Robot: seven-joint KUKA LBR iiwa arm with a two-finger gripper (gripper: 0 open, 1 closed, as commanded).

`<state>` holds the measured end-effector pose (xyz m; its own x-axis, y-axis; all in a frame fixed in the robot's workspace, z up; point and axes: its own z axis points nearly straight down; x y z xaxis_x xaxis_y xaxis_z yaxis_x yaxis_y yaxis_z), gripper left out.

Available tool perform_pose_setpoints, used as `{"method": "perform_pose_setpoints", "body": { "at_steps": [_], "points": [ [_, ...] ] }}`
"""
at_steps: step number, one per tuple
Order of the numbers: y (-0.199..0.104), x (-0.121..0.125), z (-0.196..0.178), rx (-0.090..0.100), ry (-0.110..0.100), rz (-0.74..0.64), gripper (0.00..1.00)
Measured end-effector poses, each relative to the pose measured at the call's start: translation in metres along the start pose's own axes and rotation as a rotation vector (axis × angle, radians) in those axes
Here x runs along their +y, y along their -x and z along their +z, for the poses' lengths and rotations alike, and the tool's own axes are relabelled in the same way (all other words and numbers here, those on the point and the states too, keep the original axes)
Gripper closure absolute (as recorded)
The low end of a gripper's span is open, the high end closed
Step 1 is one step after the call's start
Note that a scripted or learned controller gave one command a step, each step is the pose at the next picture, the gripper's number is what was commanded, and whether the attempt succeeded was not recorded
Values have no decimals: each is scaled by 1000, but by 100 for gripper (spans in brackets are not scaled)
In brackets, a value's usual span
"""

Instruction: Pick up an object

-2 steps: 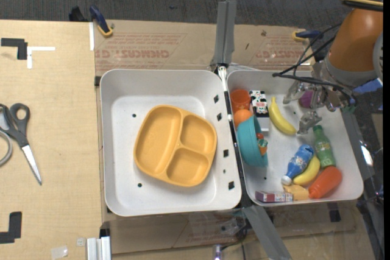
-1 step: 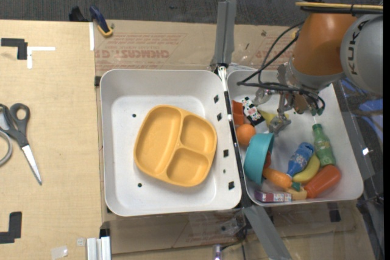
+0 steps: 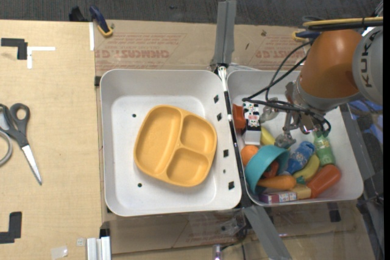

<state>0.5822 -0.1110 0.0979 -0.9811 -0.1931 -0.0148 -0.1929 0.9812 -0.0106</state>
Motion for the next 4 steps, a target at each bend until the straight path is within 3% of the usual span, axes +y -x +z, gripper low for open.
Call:
{"method": "perform_pose_setpoints", "body": {
  "at_steps": [1, 2, 3, 4],
  "points": [
    [-67, 17, 4, 9, 7, 14, 0],
    [7, -81, -49, 7, 9, -120, 0],
    [-31, -106, 5, 9, 10, -81, 0],
    [-29, -90, 6, 11, 11, -53, 0]
  ]
}}
